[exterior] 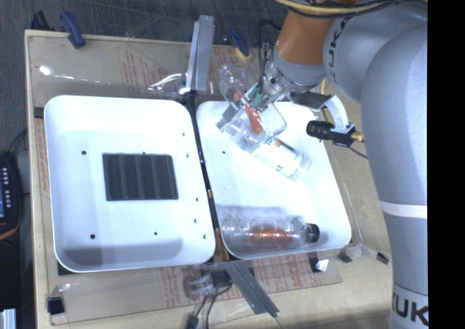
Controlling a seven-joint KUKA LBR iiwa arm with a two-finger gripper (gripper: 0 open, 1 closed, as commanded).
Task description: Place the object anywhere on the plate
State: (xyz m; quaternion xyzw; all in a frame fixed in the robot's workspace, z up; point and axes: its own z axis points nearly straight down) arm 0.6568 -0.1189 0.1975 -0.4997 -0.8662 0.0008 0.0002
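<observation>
A dark grey ribbed plate [139, 176] lies flat in the middle of the left bin [65, 139]. A clear plastic bottle [267, 232] with a black cap and something orange inside lies on its side at the front of the right bin [330, 204]. A second clear object [285, 156] lies tilted in the upper middle of that bin. My gripper [251, 115] hangs over the right bin's back left part, just above and touching the upper end of that second clear object. Its see-through parts blend with the object.
A raised divider [203, 175] runs between the two bins. A grey upright bar [200, 48] and blue clamps [73, 30] stand at the back edge of the bench. The big grey arm [385, 88] covers the right side.
</observation>
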